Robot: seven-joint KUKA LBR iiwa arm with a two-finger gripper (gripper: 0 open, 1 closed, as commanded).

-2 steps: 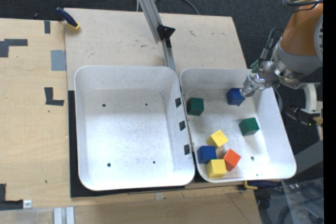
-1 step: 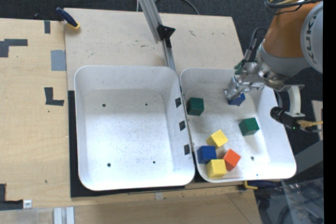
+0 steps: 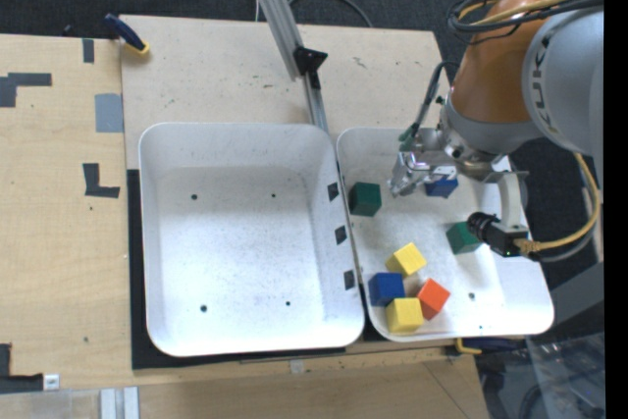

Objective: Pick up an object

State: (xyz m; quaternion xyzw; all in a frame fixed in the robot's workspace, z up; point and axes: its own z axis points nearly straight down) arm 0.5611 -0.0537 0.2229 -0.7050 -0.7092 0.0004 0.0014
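Taking the right bin [image 3: 535, 304] as the landmark, its near end carries a tight cluster: a yellow cube [image 3: 405, 314] closest to the front rim, a red-orange cube [image 3: 433, 295] and a blue cube [image 3: 387, 287] just behind it, and a second yellow cube [image 3: 408, 259] behind those. Further in, a green block [image 3: 463, 236] lies near the bin's right wall, partly under the arm's cabling, and a dark green cube [image 3: 365, 199] sits alone near the left wall. At the far end the gripper [image 3: 414, 172] hangs low over the floor, with a blue block [image 3: 441, 185] just beside it on the right. I cannot tell whether the fingers are apart or closed, and nothing shows between them.

The step in hand looks like choosing and closing on one block. The blue block by the gripper is the nearest candidate, though the dark green cube stands free of neighbours and the walls, which should give a cleaner grasp. Squaring the wrist to the cube's flat faces and descending straight would guard against nudging it away.

Count: two yellow cubes, two blue pieces, two green, one red-orange; seven objects in the right bin. The left bin [image 3: 162, 152] stands beside it on the counter [image 3: 59, 240].
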